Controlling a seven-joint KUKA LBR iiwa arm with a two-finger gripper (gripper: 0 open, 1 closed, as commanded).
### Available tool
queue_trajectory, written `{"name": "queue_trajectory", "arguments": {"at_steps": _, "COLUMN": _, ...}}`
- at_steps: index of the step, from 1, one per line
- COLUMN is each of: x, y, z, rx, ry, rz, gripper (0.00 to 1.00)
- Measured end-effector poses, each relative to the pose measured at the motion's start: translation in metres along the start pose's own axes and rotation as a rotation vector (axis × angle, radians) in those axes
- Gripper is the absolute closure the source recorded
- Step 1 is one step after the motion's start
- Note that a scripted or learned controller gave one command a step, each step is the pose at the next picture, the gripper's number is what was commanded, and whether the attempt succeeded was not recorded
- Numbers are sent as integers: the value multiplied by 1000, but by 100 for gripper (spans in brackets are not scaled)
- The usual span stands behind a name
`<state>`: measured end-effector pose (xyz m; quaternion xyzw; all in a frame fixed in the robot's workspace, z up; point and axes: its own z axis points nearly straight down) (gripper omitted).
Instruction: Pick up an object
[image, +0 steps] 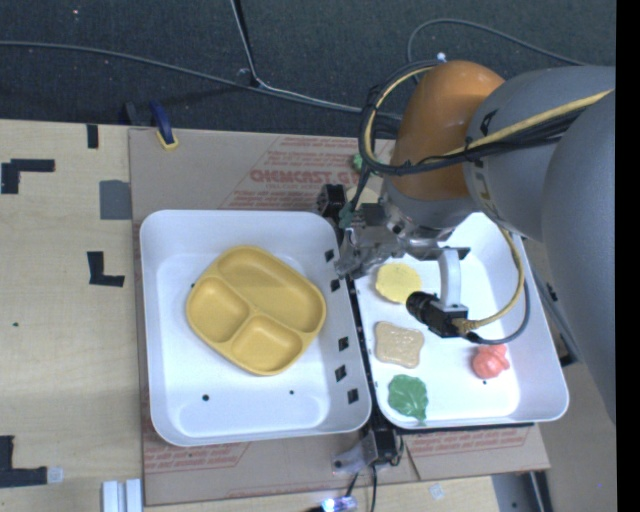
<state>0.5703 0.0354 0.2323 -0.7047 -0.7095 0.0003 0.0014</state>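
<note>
Gripper (400, 262) over yellow disc (397, 282) (round, no long axis); finger state unclear.

Two white bins (160, 300) side by side on the worktop (60, 330). Left bin: one yellow divided tray (255, 310). Right bin: four small items, namely one yellow disc (397, 282), one tan slice (399, 344), one green lump (408, 396), one pink piece (490, 362).
</note>
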Motion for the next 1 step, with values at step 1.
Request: {"name": "queue_trajectory", "arguments": {"at_steps": 1, "x": 49, "y": -18, "z": -5, "rx": 1, "ry": 0, "rz": 0, "gripper": 100}}
